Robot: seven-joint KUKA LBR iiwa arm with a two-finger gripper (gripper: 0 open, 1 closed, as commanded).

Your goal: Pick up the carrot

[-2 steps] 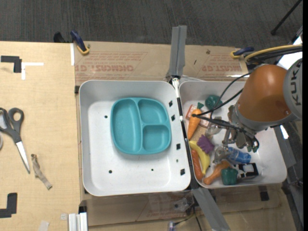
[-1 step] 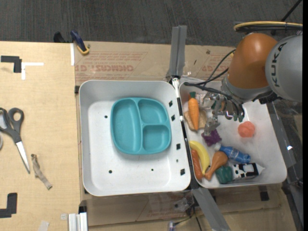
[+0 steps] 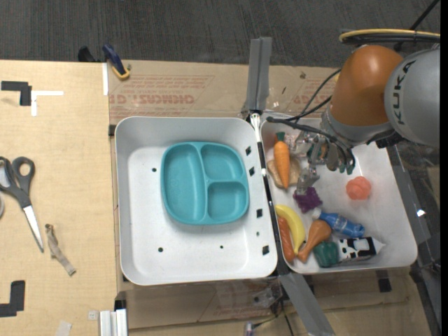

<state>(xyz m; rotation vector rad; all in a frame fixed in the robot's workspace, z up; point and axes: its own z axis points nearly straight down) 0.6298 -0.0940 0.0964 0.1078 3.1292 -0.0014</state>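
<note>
Carrot (image 3: 281,161) lies against the right bin's (image 3: 392,257) left wall, just beside the gripper (image 3: 308,170), whose opening I cannot tell; a grab may hit that wall.

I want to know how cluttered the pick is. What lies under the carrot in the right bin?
The carrot lies on a pale, bread-like piece against the right bin's left wall. What lies deeper beneath is covered.
</note>
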